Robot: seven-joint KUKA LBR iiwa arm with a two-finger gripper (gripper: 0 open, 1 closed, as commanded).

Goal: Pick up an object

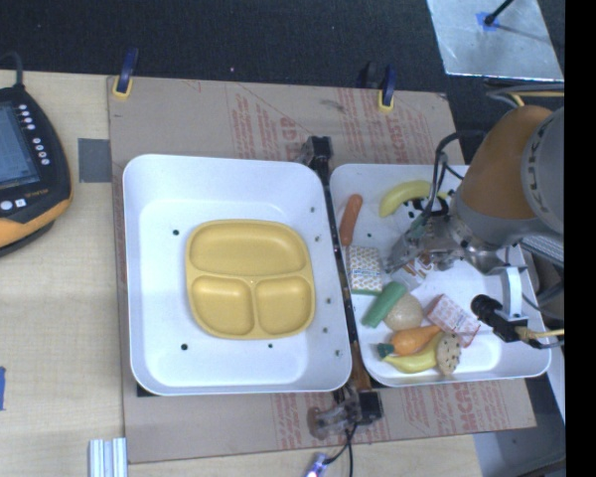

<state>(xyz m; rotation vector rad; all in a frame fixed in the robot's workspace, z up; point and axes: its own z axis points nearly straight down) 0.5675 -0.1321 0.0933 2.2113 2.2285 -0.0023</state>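
progress: nothing lifted as far as this view shows, every toy is down in the right bin (536, 364), so the whole pick looks to be ahead.
arm: the grey arm (512, 177) with its orange band leans in from the right, over the upper middle of the right bin.
gripper: the gripper (417, 251) sits low among the clutter, but whether it is spread or closed, or has hold of anything, i cannot tell, it is too blurred and dark there.
nearest candidates: checked packet (365, 262) just left of the gripper, green piece (382, 304) just below it.
right bin holds: carrot-like stick (350, 219), yellow banana (405, 196), pale round piece (404, 313), orange pear shape (415, 341), a pink packet (451, 315).
left bin (154, 366) holds: a yellow divided tray (249, 276), three compartments, nothing in them.
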